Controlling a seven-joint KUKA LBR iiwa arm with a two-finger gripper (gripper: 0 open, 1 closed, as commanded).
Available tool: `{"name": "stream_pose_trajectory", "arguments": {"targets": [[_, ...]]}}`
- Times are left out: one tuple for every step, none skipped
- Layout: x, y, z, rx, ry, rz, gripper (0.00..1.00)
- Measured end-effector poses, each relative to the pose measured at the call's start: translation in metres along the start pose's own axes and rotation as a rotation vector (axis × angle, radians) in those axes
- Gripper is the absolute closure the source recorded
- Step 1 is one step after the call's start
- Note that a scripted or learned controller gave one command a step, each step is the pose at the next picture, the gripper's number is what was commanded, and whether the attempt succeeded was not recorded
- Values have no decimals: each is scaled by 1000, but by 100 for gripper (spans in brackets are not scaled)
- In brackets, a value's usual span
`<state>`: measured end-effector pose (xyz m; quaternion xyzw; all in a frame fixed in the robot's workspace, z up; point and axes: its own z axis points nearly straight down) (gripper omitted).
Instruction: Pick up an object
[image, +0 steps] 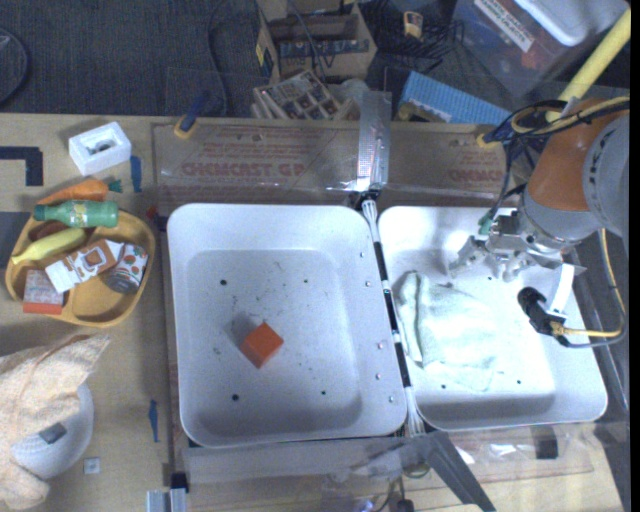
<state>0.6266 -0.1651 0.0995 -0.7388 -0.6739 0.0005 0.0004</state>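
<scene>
Cube (263, 343), orange, single: located in the left bin (190, 300), lower middle of the frame, lying apart from the walls. Cloth (450, 330), white, crumpled: spread across the right bin (580, 400). Gripper (492, 256): positioned over the upper part of the right bin, just above the cloth's upper edge; whether it is open or closed cannot be told, and nothing is seen held. Yellow bowl (120, 312) of assorted items: noted at left of frame.

Arm reaches in from the right — hand (487, 258) low, fingers spread.
</scene>
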Motion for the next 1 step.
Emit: {"name": "stream_pose_trajectory", "arguments": {"targets": [[-36, 27, -39, -4, -2, 43, 0]]}}
